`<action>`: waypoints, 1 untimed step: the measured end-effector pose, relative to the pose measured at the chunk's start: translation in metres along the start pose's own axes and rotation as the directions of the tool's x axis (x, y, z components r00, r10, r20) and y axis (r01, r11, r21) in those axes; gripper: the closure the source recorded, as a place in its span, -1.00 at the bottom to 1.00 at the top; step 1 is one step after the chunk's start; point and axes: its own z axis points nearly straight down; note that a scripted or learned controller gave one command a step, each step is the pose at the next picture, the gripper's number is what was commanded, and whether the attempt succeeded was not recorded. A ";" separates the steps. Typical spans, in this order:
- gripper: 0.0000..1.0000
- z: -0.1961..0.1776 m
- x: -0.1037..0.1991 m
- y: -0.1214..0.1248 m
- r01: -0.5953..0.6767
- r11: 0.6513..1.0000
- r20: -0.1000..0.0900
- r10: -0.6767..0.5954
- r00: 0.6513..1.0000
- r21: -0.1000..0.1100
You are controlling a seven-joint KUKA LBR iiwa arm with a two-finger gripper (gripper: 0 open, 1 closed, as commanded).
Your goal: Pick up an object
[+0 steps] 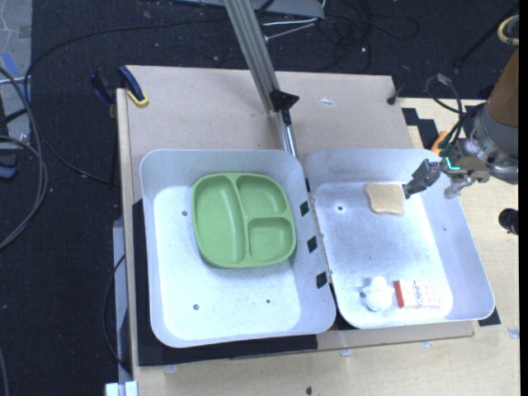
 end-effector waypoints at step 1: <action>-1.00 -0.001 0.000 0.000 0.000 1.000 0.000 0.000 1.000 -0.001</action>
